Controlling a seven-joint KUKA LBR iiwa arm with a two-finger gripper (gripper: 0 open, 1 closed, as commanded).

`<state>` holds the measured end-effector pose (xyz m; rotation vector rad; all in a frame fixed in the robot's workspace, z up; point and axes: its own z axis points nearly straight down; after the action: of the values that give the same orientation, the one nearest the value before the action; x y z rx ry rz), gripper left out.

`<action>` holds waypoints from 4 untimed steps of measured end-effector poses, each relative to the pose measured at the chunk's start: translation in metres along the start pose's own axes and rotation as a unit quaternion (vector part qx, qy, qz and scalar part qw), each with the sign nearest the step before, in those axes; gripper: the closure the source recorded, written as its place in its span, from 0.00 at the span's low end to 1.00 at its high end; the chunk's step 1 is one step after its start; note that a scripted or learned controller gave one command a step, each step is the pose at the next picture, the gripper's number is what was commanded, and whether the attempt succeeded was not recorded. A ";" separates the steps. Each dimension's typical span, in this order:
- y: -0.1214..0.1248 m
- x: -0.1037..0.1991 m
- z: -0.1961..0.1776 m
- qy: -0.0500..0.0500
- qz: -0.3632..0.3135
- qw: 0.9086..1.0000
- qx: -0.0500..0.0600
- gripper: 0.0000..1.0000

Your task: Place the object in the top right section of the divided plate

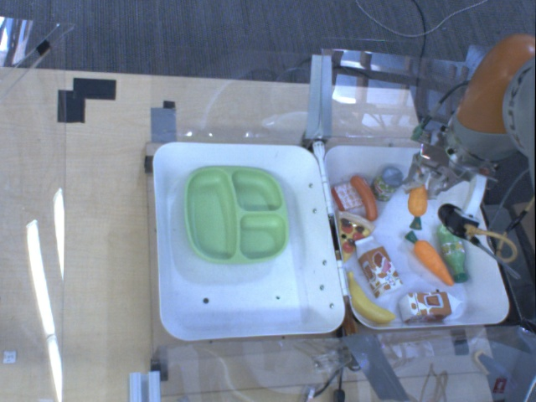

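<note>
The green divided plate [234, 214] lies in the left white bin [251, 308]; its top right section [258, 193] holds nothing. My gripper [429, 174] hangs over the far part of the right bin [494, 304], below the orange-banded wrist. A small orange toy with a green tip [417, 202] sits right under the gripper, touching or nearly touching it. I cannot tell whether it is gripped or resting on the bin floor.
The right bin also holds a sausage [365, 195], a red packet [345, 198], a small can [388, 182], a pizza slice [355, 227], a printed box [378, 270], a banana [368, 301], a carton [427, 306], a carrot [433, 260] and a green bottle [453, 254].
</note>
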<state>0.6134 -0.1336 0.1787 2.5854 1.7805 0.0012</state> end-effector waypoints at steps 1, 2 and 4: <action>-0.018 0.062 -0.027 0.001 -0.130 0.992 -0.001 1.00; -0.055 0.116 -0.005 0.001 -0.466 0.885 -0.001 1.00; -0.024 0.186 -0.049 0.001 -0.589 0.808 -0.003 1.00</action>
<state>0.6570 0.0489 0.2270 1.0391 2.9584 0.0056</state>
